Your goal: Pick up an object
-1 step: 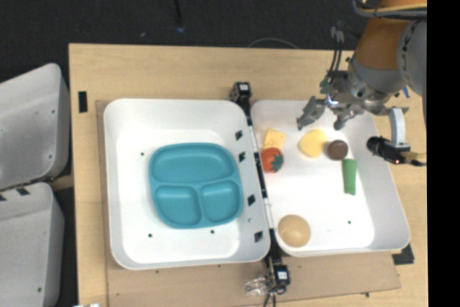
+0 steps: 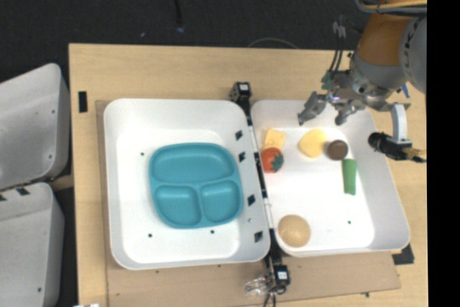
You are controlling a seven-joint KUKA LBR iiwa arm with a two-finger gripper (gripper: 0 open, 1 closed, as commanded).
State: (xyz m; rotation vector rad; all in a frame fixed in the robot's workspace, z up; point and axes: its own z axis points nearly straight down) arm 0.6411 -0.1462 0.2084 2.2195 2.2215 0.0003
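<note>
My gripper (image 2: pixel 325 113) hangs over the back edge of the right bin (image 2: pixel 374 226), fingers spread open with nothing between them. Just in front of it lie a round yellow piece (image 2: pixel 312 143) and a small brown ball (image 2: pixel 337 149), side by side. A green stick (image 2: pixel 349 176) lies right of centre. By the bin's left wall sit a yellow wedge (image 2: pixel 274 138) and a red tomato-like piece (image 2: pixel 271 159). A tan bun (image 2: pixel 294 229) rests in the front left corner.
The left bin (image 2: pixel 122 226) holds a blue divided tray (image 2: pixel 195 183). A black clip (image 2: pixel 241 90) sits at the back between the bins. The arm's grey body with its orange band (image 2: pixel 384 39) rises at the right.
</note>
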